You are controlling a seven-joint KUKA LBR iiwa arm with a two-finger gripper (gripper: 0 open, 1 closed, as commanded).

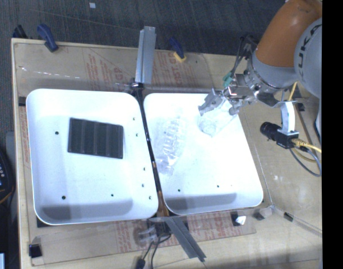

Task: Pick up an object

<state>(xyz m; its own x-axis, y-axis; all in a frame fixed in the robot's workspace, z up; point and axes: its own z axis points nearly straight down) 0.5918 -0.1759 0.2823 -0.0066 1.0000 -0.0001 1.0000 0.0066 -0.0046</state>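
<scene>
One clear bag (212, 122) in the right bin (247, 198), far right part; pincer (219, 101) just above it, grip state cannot be told. One clear wrapper (170, 142) left of it. One dark slab (96, 138) in the left bin (42, 206).

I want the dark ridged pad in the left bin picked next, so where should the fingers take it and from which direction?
The dark ridged pad lies flat, away from the walls of the left bin. Probably best to come straight down and pinch across its short width, fingers on the two long edges, since no raised part offers a hold.
</scene>
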